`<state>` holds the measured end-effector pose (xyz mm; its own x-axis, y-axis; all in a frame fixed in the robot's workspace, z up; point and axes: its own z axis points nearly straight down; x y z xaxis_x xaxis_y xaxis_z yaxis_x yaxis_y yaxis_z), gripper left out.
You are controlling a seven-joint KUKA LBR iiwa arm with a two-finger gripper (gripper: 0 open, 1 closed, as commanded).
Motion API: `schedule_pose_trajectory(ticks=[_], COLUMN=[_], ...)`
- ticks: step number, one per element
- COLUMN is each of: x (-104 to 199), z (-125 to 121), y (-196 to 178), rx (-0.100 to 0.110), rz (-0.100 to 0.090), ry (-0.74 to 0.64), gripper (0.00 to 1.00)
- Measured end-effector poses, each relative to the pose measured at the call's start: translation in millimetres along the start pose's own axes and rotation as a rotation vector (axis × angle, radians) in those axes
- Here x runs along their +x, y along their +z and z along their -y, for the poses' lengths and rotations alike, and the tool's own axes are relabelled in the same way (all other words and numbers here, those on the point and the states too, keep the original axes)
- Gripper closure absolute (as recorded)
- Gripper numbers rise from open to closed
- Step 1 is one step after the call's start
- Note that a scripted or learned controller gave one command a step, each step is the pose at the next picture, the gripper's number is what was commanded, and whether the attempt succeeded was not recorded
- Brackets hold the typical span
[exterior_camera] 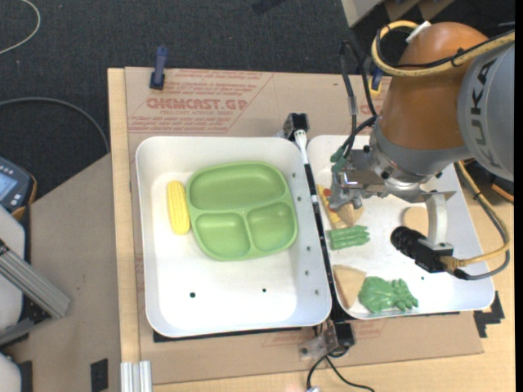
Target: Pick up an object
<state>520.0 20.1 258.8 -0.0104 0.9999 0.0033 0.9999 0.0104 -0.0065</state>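
Corn [177, 207]: a yellow cob, lying lengthwise in the left bin, just left of the tray and near the bin's left wall.
Tray [242, 211]: a green plate with three compartments (one long, two small), sitting in the upper middle of the left bin.
Left bin [221, 305]: white and shallow; its lower half was bare floor, with room all round below the tray.
Divider [313, 219]: the two bins' rims met here, edge to edge.
Green piece [347, 237]: a small ridged green thing in the right bin, just beside the divider.
Gripper [347, 198]: low over the right bin's upper left, just above the green piece; whether it was apart or together could not be told.
Green toy [387, 294]: a lumpy green figure near the right bin's lower edge, touching a tan wedge [347, 282].
Right bin [470, 292]: crowded, the arm covering its upper part.
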Motion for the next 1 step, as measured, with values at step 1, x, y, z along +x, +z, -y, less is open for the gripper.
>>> schedule_pose_trajectory(ticks=[1], x=[-51.4], z=[43.0], y=[-59.3], rx=[-0.010], rz=[0.004], ry=[0.015], gripper=[1.00])
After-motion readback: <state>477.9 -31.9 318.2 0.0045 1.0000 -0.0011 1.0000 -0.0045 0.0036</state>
